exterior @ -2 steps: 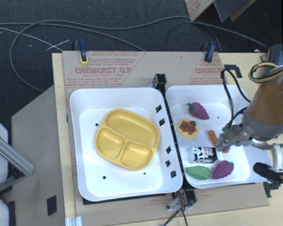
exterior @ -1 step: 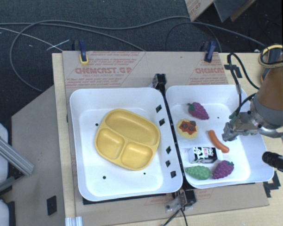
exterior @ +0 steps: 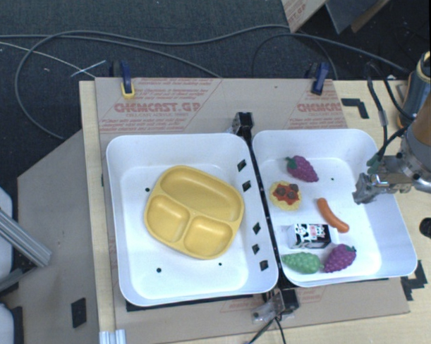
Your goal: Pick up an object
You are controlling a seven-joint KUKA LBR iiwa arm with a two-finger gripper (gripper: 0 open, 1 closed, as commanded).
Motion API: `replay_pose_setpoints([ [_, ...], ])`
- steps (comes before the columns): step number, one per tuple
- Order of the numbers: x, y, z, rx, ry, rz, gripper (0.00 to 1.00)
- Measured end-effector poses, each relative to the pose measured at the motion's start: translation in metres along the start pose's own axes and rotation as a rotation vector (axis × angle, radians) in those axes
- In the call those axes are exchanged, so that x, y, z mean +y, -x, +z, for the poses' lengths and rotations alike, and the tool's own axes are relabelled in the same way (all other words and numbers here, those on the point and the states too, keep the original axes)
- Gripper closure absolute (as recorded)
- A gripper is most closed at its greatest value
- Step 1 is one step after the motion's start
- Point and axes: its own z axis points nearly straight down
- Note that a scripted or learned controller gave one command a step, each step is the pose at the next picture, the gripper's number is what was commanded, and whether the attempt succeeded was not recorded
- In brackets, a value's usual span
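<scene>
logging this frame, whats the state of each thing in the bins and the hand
yellow tray: upright in left bin, compartments bare
purple grapes: lying loose, back of right bin
pizza slice: flat on the bin floor
orange carrot: lying at a slant, untouched
milk carton: on its side
green grapes: lying at front, beside the second purple bunch
hand: over the right bin's right side, holding nothing visible
</scene>
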Motion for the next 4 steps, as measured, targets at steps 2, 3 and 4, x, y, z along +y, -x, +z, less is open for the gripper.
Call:
replay_pose_setpoints([
  [2,0.001,-0.053,-0.027,0.004,-0.009,-0.004,1.00],
  [3,0.006,-0.099,-0.025,0.005,-0.008,-0.005,1.00],
  [4,0.009,-0.145,-0.009,0.004,-0.010,-0.005,1.00],
])
